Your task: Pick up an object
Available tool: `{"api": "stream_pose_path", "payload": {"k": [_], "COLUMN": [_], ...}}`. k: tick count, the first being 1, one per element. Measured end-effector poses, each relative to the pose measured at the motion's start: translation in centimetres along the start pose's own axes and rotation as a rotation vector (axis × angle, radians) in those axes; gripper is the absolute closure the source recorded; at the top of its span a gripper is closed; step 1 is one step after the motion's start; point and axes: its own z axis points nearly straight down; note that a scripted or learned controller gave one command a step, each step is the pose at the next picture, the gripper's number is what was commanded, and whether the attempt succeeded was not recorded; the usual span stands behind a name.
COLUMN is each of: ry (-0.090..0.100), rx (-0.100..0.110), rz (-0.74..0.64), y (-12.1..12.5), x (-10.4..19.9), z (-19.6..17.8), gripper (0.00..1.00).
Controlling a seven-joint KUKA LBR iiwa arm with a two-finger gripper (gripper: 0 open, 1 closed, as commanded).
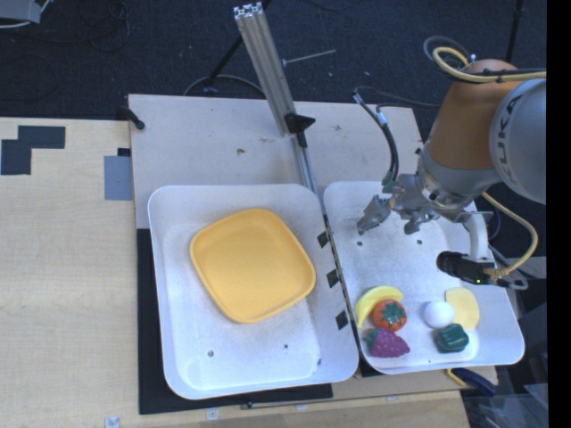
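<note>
grey gripper [390, 217] hovering upper right bin [500, 346], fingers [368, 222] spread, gripping nothing; toy tomato [389, 315], white ball [438, 313] clustered lower right; yellow plate [252, 263] left bin [178, 364].

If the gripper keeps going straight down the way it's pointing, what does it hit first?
Probably the bare floor of the right bin. The gripper hangs over its upper part, apart from the toy food clustered at the near end, though depth is uncertain.

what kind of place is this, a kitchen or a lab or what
Most likely a robotics lab bench set up for grasping trials, not a kitchen. A grey and orange arm reaches over two white bins; the food is toy fruit, and loose cables lie on the dark floor.
</note>
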Motion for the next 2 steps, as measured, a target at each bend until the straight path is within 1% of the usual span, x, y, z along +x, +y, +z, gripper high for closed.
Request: {"api": "stream_pose_path", "payload": {"k": [1,2], "ry": [0.000,0.000], "rx": [-0.001,-0.002], "rz": [0.000,0.000], "y": [0.3,0.3], "x": [-0.8,-0.8], "z": [5.6,10.6], "gripper": [0.00,0.00]}}
